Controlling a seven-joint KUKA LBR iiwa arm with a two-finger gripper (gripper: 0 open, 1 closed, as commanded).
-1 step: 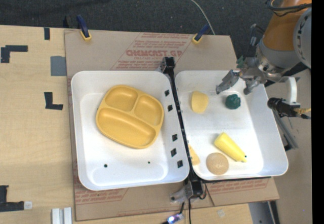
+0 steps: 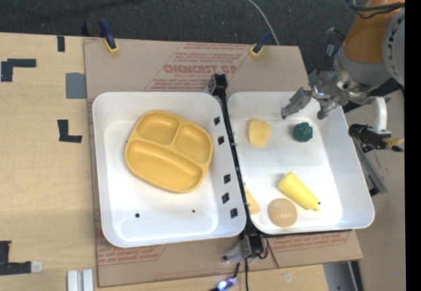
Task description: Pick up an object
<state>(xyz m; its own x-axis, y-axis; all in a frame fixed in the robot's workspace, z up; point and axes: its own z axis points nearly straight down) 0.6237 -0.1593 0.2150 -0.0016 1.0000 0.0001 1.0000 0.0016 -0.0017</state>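
Observation:
The right bin [image 2: 342, 171] holds a pale yellow lump [image 2: 259, 132], a small dark green object [image 2: 302, 132], a yellow cone-shaped piece [image 2: 298, 191], a tan round disc [image 2: 283, 212] and a small orange piece [image 2: 250, 203] by the divider. My gripper [image 2: 308, 106] hovers over the bin's far right corner, just above the green object. Its two fingers [image 2: 292, 105] are spread apart with nothing between them.
The left bin [image 2: 105, 171] holds a yellow divided plate [image 2: 169, 150]. A black divider [image 2: 227, 151] runs between the bins. Both bins sit on a cardboard sheet [image 2: 191, 66] held by blue-and-yellow clamps [image 2: 107, 36]. The arm's orange band [image 2: 375, 20] is at the upper right.

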